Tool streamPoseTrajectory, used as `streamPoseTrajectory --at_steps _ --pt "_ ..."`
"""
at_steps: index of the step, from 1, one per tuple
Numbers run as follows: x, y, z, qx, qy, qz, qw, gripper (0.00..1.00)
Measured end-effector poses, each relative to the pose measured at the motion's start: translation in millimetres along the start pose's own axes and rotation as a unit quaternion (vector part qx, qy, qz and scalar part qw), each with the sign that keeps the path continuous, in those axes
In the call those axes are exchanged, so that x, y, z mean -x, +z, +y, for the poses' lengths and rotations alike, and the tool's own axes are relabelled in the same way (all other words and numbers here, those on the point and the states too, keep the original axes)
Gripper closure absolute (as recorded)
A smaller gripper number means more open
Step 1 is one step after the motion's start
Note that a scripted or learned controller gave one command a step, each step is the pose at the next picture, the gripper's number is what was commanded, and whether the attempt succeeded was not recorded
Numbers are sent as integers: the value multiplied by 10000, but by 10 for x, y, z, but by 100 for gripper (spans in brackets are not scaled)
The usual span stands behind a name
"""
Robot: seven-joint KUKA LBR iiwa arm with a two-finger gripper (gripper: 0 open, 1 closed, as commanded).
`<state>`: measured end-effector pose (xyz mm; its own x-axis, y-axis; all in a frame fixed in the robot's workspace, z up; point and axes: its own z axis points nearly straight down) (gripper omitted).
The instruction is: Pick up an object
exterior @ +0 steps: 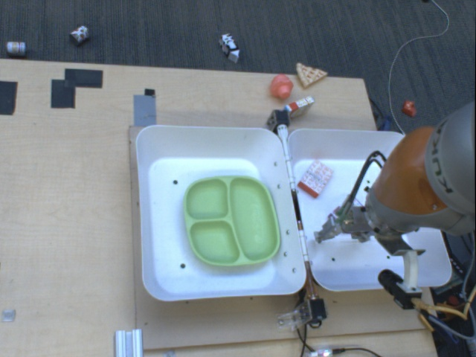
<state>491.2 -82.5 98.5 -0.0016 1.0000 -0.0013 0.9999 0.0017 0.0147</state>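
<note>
A small flat packet (pixel 316 178) with a red-and-white pattern lies in the right bin (pixel 349 270), near its far left corner. My gripper (pixel 330 229) hangs low over the same bin's left half, nearer the camera than the packet and apart from it. The grey wrist and orange band (pixel 405 181) rise to the right. A green three-compartment plate (pixel 231 220) sits in the middle of the left bin (pixel 160 199).
On the bench beyond the bins lie a red ball (pixel 281 86), a wedge-shaped piece (pixel 311 74) and a small red-capped tube (pixel 299 106). A black cable (pixel 368 169) loops by the wrist. Small items lie scattered on the dark floor at the top.
</note>
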Motion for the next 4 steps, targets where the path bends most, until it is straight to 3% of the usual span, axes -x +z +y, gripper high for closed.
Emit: streamPoseTrajectory --at_steps 1,2,3,4 --pt "-8 -105 18 21 -15 3 10000 100" --pt "-9 -104 17 19 -9 4 10000 0" --pt "5 116 -27 -38 4 5 10000 0" --pt "2 2 -2 -5 -11 2 10000 100"
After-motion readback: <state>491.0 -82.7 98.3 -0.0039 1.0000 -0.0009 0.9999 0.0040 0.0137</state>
